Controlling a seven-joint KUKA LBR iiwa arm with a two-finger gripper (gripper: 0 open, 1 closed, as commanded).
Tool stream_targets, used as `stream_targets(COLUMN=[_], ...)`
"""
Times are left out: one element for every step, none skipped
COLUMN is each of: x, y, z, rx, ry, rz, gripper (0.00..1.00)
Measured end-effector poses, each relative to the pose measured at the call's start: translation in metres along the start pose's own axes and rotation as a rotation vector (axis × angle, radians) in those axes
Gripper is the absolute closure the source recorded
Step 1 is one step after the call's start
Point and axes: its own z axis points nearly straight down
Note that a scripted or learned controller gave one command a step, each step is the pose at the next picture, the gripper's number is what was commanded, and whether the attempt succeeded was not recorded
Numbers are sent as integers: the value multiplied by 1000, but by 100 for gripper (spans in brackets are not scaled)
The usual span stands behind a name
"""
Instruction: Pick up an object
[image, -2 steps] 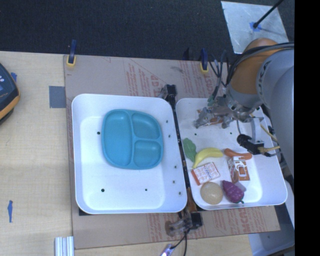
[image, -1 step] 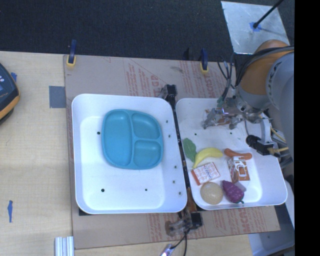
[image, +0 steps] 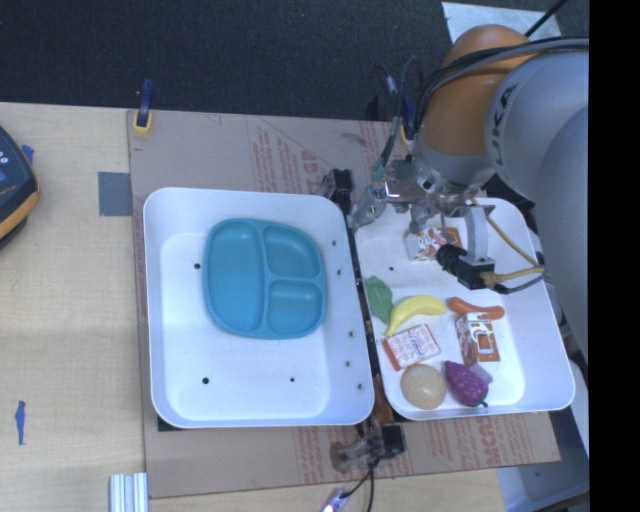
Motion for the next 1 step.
stream_targets(x=[-61], y=[15], z=[-55], rx=[1], ry=[-3], rz=[5], gripper=[0])
